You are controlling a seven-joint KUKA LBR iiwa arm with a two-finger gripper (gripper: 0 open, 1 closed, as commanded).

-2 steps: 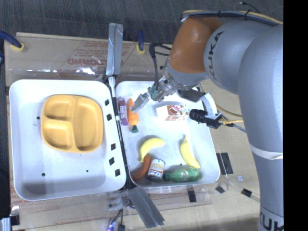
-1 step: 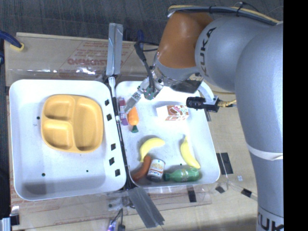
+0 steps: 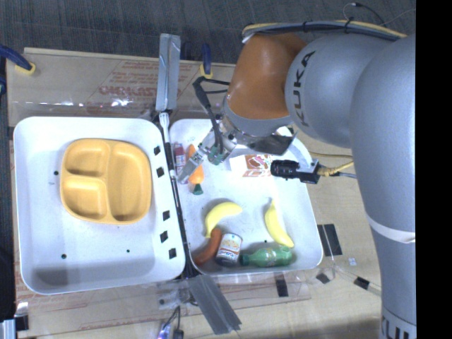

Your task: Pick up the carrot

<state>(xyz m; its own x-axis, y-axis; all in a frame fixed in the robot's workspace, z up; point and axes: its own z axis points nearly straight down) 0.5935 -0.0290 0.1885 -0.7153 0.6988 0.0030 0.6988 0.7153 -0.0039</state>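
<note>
The grey arm's jaws [image 3: 200,162], apparently closed on the small orange carrot [image 3: 196,174] at the right bin's [image 3: 305,210] far-left corner, need only lift.

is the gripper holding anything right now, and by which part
It cannot be told. The gripper is down at the carrot by the right bin's left wall, but the view does not show the carrot clearly between its fingers.

A yellow plastic divided plate [image 3: 107,180] lies in the left white bin [image 3: 35,260]. The right white bin [image 3: 305,210] holds two yellow bananas [image 3: 220,215] [image 3: 277,224], a green bottle [image 3: 267,257], a small can [image 3: 228,248] and a reddish sausage [image 3: 207,248].
</note>
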